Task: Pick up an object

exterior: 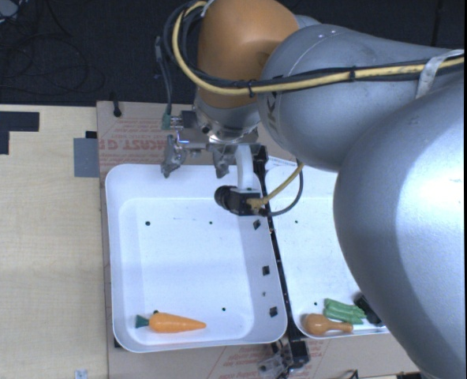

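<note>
An orange toy carrot (176,322) with a green top lies near the front wall of the left bin (112,253). My gripper (196,166) hangs over that bin's far rim, well behind the carrot. Its two fingers stand apart, open, with nothing between them. In the right bin (312,239), at the front, lie a green pod-like toy (344,310) and a tan pear-shaped toy (325,324), partly hidden by the arm.
The big grey arm covers most of the right bin and the view's right side. A black cable loop (235,200) hangs below the wrist over the divider between the bins. Cardboard (135,136) lies under the bins; a wooden bench top (36,235) spreads to the left.
</note>
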`<state>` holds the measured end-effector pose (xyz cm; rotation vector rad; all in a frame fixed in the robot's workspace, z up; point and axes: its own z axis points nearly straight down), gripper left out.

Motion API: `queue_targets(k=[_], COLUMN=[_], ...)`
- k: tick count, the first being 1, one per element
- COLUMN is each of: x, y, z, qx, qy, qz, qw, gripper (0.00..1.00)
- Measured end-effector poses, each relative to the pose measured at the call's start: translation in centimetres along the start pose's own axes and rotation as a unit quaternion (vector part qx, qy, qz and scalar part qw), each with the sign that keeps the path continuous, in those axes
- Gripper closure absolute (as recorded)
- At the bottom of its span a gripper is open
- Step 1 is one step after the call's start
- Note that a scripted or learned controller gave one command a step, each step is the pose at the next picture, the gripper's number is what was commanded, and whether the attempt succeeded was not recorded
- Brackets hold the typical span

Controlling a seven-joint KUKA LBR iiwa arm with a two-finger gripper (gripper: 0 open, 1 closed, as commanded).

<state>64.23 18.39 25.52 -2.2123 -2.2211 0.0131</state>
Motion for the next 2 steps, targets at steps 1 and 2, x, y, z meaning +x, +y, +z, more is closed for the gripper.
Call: queue_targets(k=[1, 2], x=[-0.24, -0.24], y=[0.10, 0.10], z=[-1.55, -1.51], qx=[-0.002, -0.002], qy=[0.000, 0.000], qz=[0.001, 0.001], qw=[1.0000, 1.0000], gripper=[1.00, 0.00])
